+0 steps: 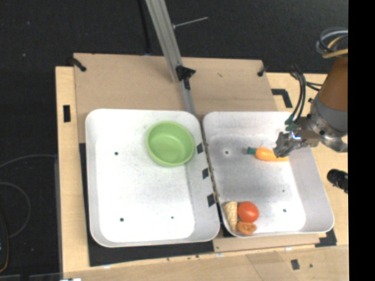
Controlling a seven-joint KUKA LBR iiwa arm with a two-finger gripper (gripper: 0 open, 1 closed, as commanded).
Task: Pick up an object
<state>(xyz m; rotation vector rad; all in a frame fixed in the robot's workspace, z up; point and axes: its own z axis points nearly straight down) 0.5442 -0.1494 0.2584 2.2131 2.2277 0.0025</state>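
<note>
arm (335, 101) cut off at right edge | carrot (265, 154) tip hidden behind jaws

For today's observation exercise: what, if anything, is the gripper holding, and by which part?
Cannot be told: the gripper sits at the orange carrot's right end, the contact unclear.

Bench (67, 157) is carrying two bins side by side. Left bin (117, 215): bowl (170, 144) is sitting in its upper right part. Right bin (304, 209): carrot (263, 154) is lying in its upper right part, end effector (285, 147) touching it from the right; tomato (248, 211) and two more pieces are lying together at its lower left corner.
</note>
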